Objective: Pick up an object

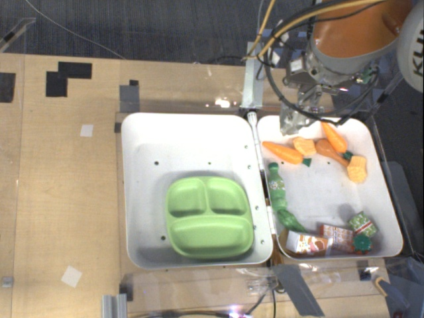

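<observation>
The gripper [295, 121] is hovering over the far left corner of the right bin [387, 197], though whether its claw is spread or pinching anything I cannot tell, while carrots [283, 152] are lying just below it and a green tray [209, 216] is sitting in the left bin [142, 177].

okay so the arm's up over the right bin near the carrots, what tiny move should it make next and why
Probably lower straight down a little toward the pale orange piece. The gripper sits at the far edge of the right bin, just above the cluster of carrots, and nothing is visible between its fingers, so descending onto the nearest item looks most promising.
</observation>
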### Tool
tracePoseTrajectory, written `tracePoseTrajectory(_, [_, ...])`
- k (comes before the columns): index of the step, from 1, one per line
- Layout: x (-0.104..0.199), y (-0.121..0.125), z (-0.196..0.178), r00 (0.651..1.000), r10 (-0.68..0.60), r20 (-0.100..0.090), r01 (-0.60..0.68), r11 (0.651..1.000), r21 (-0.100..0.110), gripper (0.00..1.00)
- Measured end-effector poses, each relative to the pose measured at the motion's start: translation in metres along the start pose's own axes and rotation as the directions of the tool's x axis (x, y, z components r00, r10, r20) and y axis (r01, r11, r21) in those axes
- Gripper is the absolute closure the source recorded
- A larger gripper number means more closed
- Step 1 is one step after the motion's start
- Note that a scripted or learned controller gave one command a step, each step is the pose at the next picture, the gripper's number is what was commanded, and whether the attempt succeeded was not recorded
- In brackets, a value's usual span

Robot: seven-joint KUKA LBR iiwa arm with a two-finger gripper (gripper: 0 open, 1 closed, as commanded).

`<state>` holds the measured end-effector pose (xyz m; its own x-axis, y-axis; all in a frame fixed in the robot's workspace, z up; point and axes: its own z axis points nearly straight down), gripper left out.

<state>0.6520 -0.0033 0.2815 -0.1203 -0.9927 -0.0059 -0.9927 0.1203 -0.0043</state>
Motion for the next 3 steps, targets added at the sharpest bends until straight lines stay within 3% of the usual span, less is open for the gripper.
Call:
tracePoseTrajectory(1, [-0.017, -0.014, -0.009, 0.968, 0.251, 0.001, -0.251, 0.968, 0.004, 1.00])
tracePoseTrajectory(2, [-0.066, -0.010, 0.000, 0.955, 0.297, 0.002, -0.297, 0.955, 0.002, 1.00])
tracePoseTrajectory(3, [-0.067, -0.013, -0.013, 0.955, 0.298, 0.008, -0.298, 0.955, 0.009, 1.00])
